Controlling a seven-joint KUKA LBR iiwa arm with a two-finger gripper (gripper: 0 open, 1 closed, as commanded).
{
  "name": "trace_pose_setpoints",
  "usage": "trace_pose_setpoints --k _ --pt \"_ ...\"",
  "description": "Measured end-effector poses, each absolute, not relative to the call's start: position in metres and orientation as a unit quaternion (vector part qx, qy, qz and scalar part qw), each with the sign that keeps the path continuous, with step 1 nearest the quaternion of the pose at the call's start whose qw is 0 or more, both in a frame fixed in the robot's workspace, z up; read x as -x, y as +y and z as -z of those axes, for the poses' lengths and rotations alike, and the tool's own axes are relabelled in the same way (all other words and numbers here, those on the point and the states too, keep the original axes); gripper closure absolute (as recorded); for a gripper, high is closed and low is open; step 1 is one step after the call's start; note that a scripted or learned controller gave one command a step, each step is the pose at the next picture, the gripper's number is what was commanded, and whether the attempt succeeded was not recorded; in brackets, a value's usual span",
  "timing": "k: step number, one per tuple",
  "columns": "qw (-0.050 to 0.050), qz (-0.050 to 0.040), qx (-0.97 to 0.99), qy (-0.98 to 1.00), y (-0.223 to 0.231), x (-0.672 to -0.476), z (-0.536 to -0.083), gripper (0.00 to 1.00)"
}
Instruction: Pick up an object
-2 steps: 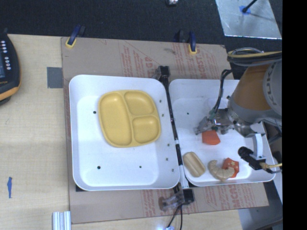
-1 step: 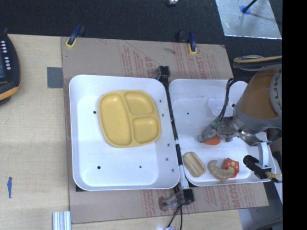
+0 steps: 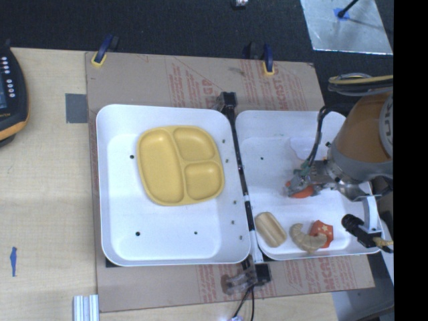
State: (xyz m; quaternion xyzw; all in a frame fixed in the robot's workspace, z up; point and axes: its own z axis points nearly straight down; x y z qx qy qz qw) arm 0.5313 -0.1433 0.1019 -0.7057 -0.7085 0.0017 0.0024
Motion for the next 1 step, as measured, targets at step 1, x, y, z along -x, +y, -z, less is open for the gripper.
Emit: trace_pose_setpoints --k 1 --pt "-0.002 0.0034 0.703 -0.711 -0.0694 -0.5691 -0.1977 1.0"
